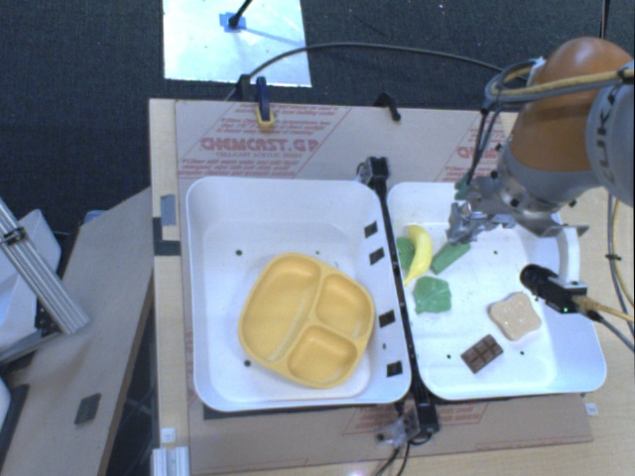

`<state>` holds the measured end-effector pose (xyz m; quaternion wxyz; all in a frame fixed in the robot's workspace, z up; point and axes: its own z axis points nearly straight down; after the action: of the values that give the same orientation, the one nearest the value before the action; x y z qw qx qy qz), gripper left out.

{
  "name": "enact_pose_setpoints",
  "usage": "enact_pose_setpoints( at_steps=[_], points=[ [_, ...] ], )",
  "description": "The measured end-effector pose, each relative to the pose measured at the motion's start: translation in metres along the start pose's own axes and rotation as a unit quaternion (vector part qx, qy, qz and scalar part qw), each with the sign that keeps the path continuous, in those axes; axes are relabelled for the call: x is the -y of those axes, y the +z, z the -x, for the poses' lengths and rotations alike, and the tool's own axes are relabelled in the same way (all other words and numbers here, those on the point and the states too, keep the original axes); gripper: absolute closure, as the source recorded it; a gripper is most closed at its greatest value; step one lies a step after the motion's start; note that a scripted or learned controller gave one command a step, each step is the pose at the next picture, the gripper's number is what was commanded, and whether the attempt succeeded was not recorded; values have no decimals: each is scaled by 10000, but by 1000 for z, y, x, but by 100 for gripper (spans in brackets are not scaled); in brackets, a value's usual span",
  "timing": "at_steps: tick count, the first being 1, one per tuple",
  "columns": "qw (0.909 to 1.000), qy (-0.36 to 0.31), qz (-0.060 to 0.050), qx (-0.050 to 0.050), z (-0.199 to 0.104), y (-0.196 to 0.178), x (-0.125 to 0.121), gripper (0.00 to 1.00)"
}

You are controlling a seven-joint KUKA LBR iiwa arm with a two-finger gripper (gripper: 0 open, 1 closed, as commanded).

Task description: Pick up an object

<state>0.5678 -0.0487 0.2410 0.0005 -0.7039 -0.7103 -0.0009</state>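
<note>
Red lettering "CHEMCAST GP" on the brown protective sheet under the bins — smaller print unreadable

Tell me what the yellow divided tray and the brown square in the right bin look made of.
Yellow tray: likely moulded plastic, matte, judging by its even colour and rounded compartment walls. Brown square: looks like a toy chocolate piece, probably plastic or rubber; scored segments show, but the finish is unclear.

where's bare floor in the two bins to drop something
Left bin: a bare strip behind and left of the yellow tray. Right bin: bare floor along the front edge, right of the chocolate piece. Crowded: the right bin's left side, with banana, green pieces, and the pincer above.
</note>
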Motion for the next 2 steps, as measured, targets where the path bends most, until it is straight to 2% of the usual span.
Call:
enact_pose_setpoints(
  at_steps=[2],
  points=[
    [10000, -3, -6, -1, -107, -3, 36, 100]
  ],
)
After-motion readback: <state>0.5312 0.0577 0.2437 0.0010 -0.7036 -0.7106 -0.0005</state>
